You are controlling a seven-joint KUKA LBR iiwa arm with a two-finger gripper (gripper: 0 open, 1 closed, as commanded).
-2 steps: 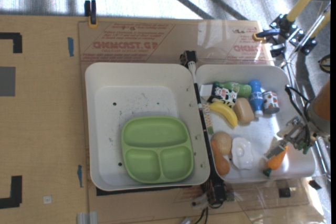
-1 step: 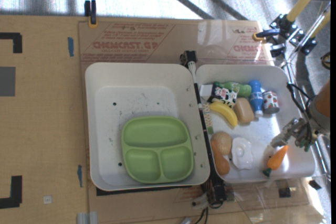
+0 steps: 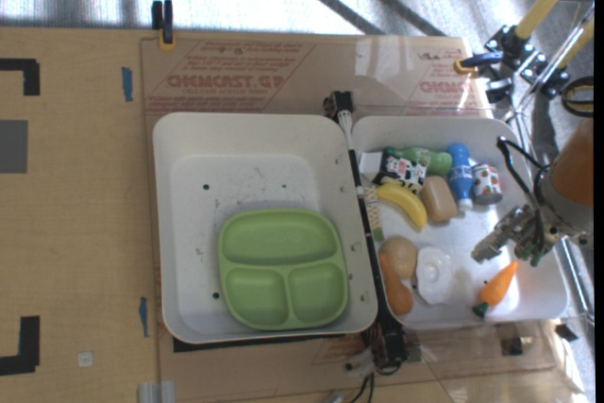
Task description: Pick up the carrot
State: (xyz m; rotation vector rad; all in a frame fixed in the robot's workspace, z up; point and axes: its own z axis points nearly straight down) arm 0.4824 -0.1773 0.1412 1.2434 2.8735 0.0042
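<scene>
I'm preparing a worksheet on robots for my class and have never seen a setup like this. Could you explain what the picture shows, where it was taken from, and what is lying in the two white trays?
One camera looks down at a slant on a bench with two white bins. The arm, grey and orange, reaches in from the right; its gripper hangs over the right bin, just above the carrot. The carrot lies on the bin floor, not lifted. I cannot tell if the gripper is open. That bin also holds a banana, a blue bottle, a green item, a cow-print carton, a small can and other toy foods. The left bin holds a green divided plate.
</scene>
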